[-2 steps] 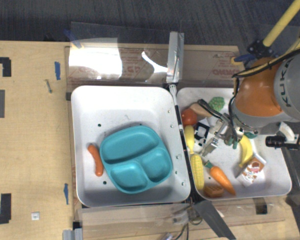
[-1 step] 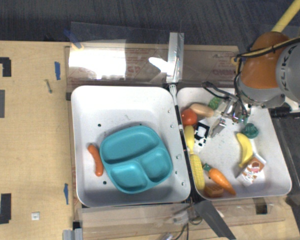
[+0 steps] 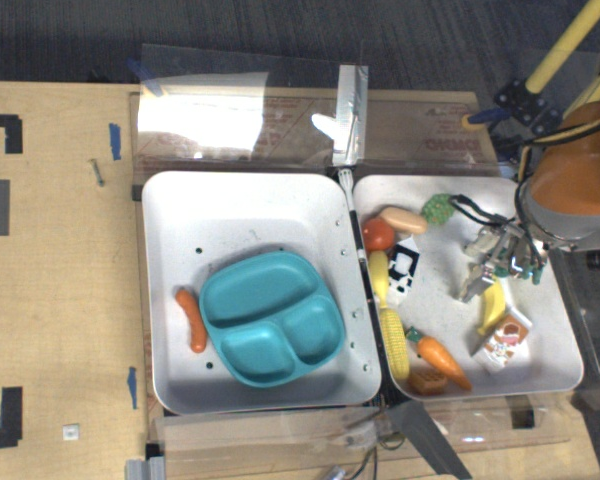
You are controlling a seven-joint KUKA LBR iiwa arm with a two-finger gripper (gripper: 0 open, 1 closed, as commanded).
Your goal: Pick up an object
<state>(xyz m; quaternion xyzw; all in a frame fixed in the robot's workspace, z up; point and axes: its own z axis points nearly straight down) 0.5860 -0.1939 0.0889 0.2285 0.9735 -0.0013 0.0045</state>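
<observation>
Banana (image 3: 493, 308) — yellow, curved, beside gripper (image 3: 477, 284)

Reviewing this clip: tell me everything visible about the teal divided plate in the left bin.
The teal plate looks like smooth plastic, with rounded corners and three compartments: one long one along its upper edge and two smaller ones below. All three show only bare teal surface. It lies flat, turned at a slant, in the lower middle of the left bin. An orange sausage-shaped toy lies just beside its left edge; whether they touch is unclear.
</observation>
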